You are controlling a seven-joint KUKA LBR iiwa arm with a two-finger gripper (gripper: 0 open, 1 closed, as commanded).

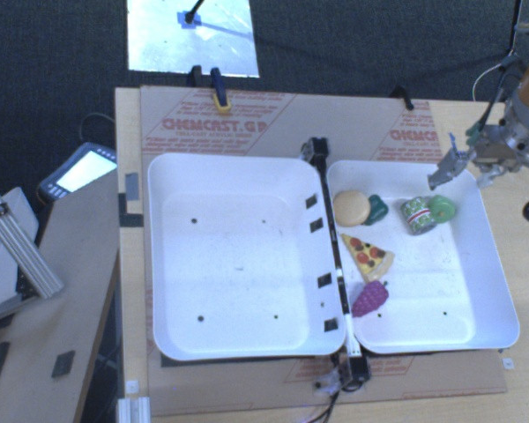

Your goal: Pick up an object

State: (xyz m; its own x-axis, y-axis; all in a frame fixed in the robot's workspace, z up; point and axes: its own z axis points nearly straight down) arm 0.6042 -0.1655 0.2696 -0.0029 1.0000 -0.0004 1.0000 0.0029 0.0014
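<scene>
White right bin (pixel 476 324): toys cluster left; end effector (pixel 465 167) above far rim.

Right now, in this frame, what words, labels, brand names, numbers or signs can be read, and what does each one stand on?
"CHEMCAST GP": red print on the brown paper-faced sheet under the two white bins, at its upper left.
A second red print of the same look at the sheet's upper right, partly behind the right white bin: too cut off to read.
Green-and-white can: label too small to read.
Lit screen of the grey device: blurred, unreadable.
</scene>
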